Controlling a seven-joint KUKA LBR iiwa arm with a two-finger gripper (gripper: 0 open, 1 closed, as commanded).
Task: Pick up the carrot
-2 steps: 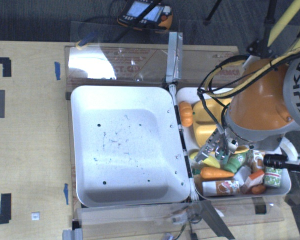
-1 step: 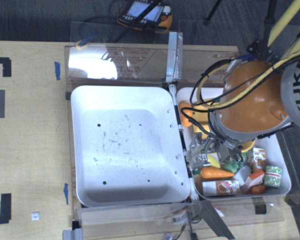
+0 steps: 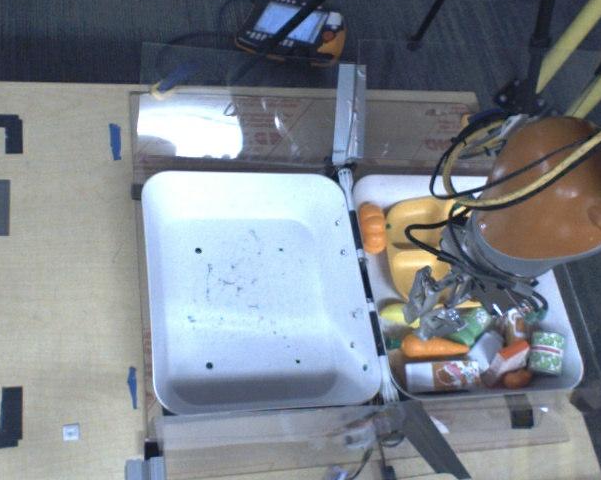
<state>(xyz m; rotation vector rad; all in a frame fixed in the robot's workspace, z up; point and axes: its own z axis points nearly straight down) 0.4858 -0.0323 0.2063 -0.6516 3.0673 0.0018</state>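
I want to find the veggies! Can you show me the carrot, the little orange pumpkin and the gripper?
carrot [image 3: 435,347], camera view, middle of its orange body.
little orange pumpkin [image 3: 372,228], camera view, its rounded top.
gripper [image 3: 433,306], camera view, between its fingertips, just above the carrot.

**Lighting and image quality, overhead camera**

Illumination is bright, even and diffuse. Strong white glare sits on the clear acrylic panel [image 3: 235,128] behind the left bin [image 3: 170,203], washing out its left half. The bin's white floor is near overexposure; only soft grey shading marks its recessed centre. Shadows are faint and short, strongest under the arm's orange band [image 3: 550,193], where the right bin [image 3: 570,363] darkens. The dark floor at top is underexposed and grainy. Overall sharpness is moderate: small packaging in the right bin reads soft, labels illegible. The orange band shows a broad dull highlight. No obvious edge distortion; bench lines stay straight.
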